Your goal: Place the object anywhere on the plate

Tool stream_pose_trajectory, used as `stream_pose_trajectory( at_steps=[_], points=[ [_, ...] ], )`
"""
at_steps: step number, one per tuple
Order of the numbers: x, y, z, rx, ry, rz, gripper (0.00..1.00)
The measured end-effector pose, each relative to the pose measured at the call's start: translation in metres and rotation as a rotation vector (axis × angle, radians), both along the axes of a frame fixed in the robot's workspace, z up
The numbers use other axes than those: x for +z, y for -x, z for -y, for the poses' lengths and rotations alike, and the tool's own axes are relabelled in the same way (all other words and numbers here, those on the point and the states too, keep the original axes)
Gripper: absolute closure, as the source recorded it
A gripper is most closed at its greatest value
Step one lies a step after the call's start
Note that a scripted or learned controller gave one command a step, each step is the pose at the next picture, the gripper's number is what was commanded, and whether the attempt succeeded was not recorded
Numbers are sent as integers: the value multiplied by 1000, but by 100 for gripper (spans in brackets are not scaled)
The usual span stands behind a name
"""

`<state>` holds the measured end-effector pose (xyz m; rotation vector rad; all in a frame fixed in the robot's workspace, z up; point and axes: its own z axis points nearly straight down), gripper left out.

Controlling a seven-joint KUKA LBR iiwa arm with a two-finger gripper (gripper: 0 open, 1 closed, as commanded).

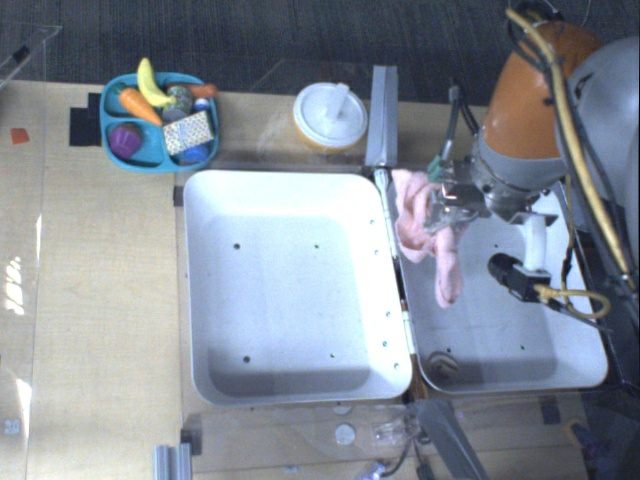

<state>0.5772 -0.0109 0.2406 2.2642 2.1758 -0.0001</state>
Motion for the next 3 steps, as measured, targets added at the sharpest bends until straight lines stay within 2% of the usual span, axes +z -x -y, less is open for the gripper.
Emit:
stream_pose_trajectory(
  at_steps=[1,2,3],
  points=[
    [-17,-1,-2,4,-1,0,100],
    [-22,-6,-52,409,-1,2,100],
    [-14,-31,-100,810,0,4,100]
  ],
)
